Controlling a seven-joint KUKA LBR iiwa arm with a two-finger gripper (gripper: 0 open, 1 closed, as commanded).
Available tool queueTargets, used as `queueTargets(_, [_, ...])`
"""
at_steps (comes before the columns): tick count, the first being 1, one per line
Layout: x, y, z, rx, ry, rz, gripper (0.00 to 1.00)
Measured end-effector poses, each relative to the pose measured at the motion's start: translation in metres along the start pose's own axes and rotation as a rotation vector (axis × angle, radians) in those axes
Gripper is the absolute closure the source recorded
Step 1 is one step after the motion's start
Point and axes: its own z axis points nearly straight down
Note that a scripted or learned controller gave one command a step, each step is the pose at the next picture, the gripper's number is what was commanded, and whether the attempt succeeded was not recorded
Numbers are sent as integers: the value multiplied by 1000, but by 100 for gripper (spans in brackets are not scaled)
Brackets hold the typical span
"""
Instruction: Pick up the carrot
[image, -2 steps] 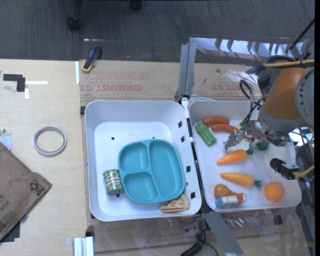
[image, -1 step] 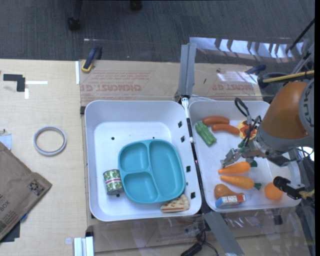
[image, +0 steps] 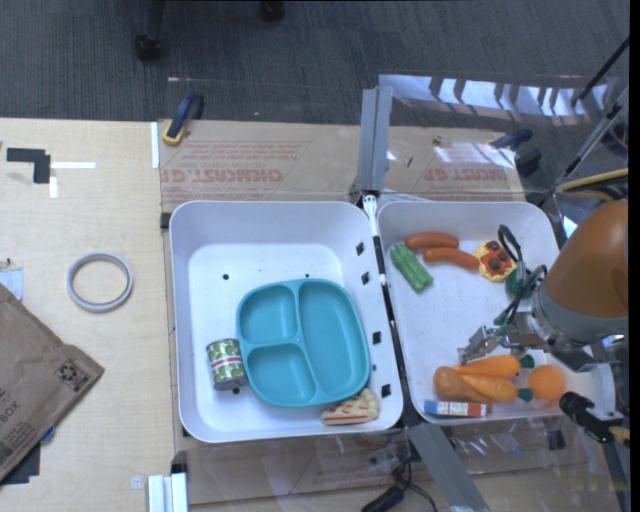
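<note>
Long orange plastic carrot (image: 492, 367) lying flat near the front wall of the right-hand shallow white bin (image: 455, 300) — just beside an orange ball. Metal two-finger gripper (image: 482, 345) angled low, just above the carrot's left end — presumably to straddle it; fingers apart, gripping nothing.

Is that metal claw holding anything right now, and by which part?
Nothing is visibly held. The tool sits just above the carrot in the right bin; no grip shows.

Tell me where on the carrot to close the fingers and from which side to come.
Grip the carrot near its thicker middle, coming down from above with the fingers across its width. It lies flat, roughly left to right in the right bin, with another orange piece just below it and the gripper just above left, so a side approach looks crowded.
</note>
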Motion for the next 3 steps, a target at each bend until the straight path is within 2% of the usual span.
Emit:
queueTargets(1, [-49, -5, -24, -1, -1, 11, 0])
queueTargets(2, [-37, 67, 0, -1, -1, -27, 0])
queueTargets(3, [-12, 54, -19, -1, -1, -242, 0])
